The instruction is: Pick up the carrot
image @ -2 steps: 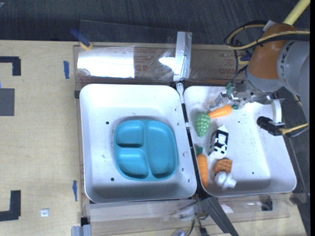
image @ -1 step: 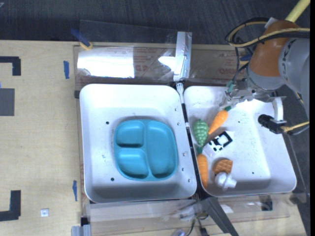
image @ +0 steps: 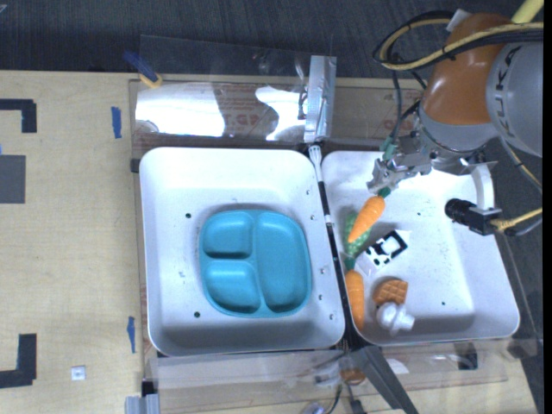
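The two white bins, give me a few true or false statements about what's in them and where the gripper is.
1. The blue divided plastic plate lies in the left white bin. True.
2. The orange carrot with green top lies on the plate. False: it lies in the right white bin.
3. The gripper is above the right bin, near the carrot's orange end. True.
4. The carrot hangs lifted between the gripper's fingers. False: it rests on the bin floor.
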Available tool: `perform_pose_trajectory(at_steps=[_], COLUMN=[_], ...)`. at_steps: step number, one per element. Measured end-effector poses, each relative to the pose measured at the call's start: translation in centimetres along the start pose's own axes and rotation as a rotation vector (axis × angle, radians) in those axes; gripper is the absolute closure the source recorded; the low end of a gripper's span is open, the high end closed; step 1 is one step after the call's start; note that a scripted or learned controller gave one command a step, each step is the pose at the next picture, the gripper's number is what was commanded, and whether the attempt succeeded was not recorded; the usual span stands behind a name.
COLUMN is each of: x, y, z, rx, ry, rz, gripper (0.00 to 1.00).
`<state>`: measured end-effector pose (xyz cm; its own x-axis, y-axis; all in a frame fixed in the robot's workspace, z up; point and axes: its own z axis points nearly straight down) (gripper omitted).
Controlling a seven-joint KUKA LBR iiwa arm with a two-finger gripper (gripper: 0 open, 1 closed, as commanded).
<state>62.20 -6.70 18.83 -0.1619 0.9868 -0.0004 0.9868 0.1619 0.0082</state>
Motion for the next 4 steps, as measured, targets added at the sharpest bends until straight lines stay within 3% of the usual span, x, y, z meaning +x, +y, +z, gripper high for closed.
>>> perform_pose_trajectory(at_steps=[1,2,3,4], x=[6.2,8.2,8.1,4.0], y=[-4.3,-8.4,-8.4,-3.9], z=[-4.6,-3.8,-3.8,0.4], rx=[0.005,0.009,0.010,0.006], ry=[0.002,0.002,0.002,0.001], rz=[0.036,-0.171,-0.171,-0.378], gripper=[1.00,1.00,0.00,0.00])
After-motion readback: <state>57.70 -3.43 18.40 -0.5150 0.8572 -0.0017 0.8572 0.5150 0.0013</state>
